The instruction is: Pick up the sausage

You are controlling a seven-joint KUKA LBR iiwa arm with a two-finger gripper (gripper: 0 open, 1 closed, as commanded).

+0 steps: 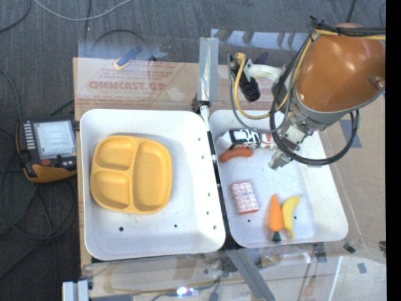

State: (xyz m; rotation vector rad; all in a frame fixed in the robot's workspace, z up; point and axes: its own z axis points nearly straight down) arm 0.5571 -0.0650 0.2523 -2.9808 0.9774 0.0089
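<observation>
Nearest the camera, low in the right bin (326, 231): a carrot (275, 214) and a banana (290, 214) lie side by side, touching or nearly so. Just beyond them, a small pink packet (244, 197) lies flat on the bin floor.

Left bin (150, 240) holds a yellow divided tray (131, 173), well apart from the work.

Farther up the right bin: the sausage (235, 154) lies on the floor near the bin's left wall, tilted slightly, with a small black-and-white item (243, 137) just behind it. Nothing grips it. Judgement: the pick is not yet made; approach, closing and lift are all left.

Gripper (280, 159) hangs to the right of the sausage, near but apart from it, over bare bin floor. Nothing shows between the fingers. Whether the jaws are spread or pressed together I cannot tell; the tip is small and partly blurred.

Farthest: the arm (335, 68) comes in from the upper right, its orange band bulking over the bin's back corner, wrist angled down and left toward the bin floor. Cables (241, 99) loop beside it.
</observation>
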